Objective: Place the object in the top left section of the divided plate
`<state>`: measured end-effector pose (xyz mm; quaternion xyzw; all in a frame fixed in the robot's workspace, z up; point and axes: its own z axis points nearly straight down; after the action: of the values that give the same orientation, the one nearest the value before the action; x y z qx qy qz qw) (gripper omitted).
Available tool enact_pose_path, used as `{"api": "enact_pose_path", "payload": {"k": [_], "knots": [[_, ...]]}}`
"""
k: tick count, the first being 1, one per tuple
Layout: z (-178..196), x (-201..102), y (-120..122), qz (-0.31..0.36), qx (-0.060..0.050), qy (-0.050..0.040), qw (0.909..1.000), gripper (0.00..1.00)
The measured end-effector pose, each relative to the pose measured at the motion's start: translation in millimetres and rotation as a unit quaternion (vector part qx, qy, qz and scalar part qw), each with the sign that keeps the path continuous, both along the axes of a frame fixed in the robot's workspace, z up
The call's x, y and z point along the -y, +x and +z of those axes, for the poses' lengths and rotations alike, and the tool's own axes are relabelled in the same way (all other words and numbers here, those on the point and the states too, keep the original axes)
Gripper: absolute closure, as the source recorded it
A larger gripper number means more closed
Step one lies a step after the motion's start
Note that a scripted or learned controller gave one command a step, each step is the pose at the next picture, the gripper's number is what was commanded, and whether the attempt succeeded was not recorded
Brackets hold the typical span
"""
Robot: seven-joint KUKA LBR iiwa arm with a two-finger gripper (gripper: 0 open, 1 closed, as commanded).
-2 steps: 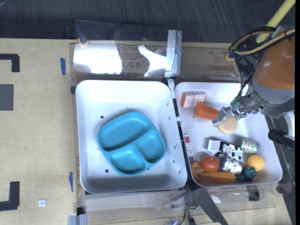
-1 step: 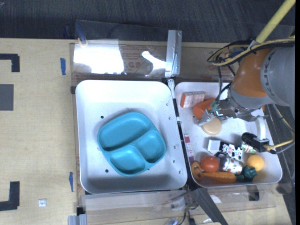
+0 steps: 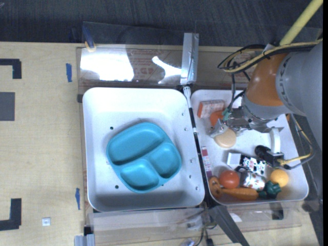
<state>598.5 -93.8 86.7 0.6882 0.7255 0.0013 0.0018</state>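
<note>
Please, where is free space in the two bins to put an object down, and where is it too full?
The left bin has bare floor around the blue divided plate, widest along its top edge. All three plate sections look bare. The right bin is crowded: the tomato, carrot and orange ball fill its bottom part, and the gripper hangs over its upper middle.

Divided plate (image 3: 144,156): blue, smooth plastic look, soft sheen. Left bin (image 3: 102,111) holding it: white, smooth, matt plastic. Right bin (image 3: 294,152), under the gripper (image 3: 229,123): same white finish. Bench top (image 3: 38,152), far left of gripper: pale wood grain, matt. Clear glossy panel (image 3: 118,65) behind left bin glares strongly; possibly acrylic. Arm's orange band (image 3: 266,81): glossy.
</note>
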Motion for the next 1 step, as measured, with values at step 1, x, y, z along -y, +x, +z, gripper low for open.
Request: {"api": "enact_pose_path", "payload": {"k": [1], "knots": [[-0.2, 1.8, 1.9, -0.067, 0.0, 0.0005, 0.9978, 1.0]]}}
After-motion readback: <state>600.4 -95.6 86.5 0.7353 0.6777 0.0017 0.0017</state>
